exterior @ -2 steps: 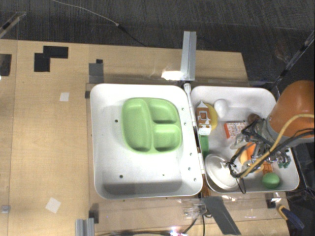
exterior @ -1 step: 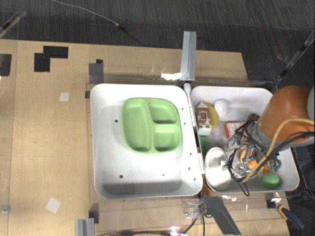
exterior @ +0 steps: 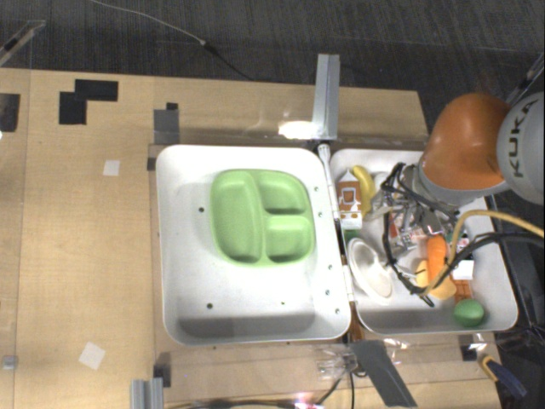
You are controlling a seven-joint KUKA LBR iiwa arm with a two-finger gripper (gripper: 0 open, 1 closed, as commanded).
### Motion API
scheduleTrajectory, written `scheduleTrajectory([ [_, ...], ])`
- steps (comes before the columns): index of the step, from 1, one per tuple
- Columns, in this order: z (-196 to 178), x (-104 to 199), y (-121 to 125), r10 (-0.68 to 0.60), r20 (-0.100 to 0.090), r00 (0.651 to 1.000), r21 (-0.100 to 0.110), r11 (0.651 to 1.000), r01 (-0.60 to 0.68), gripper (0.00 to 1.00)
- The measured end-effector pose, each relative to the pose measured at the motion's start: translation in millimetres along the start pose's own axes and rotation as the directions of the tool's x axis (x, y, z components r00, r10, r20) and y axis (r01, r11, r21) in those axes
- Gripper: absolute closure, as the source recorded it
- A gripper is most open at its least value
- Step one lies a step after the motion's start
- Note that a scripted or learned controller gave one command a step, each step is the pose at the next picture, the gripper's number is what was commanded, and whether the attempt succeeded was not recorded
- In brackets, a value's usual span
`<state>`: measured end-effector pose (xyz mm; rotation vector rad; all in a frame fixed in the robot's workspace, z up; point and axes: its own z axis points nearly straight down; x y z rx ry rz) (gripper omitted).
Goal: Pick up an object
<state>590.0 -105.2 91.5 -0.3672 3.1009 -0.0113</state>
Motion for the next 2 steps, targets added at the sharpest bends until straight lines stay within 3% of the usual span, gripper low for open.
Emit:
scheduleTrajectory([
  [1, -1, 44, 1, 0.176, 0.001, 0.984, 0.000, 0.984, -0.176, 0.00],
  [2, -16, 38, 0, 0.171, 0.020, 0.985, 0.004, 0.985, -0.171, 1.00],
])
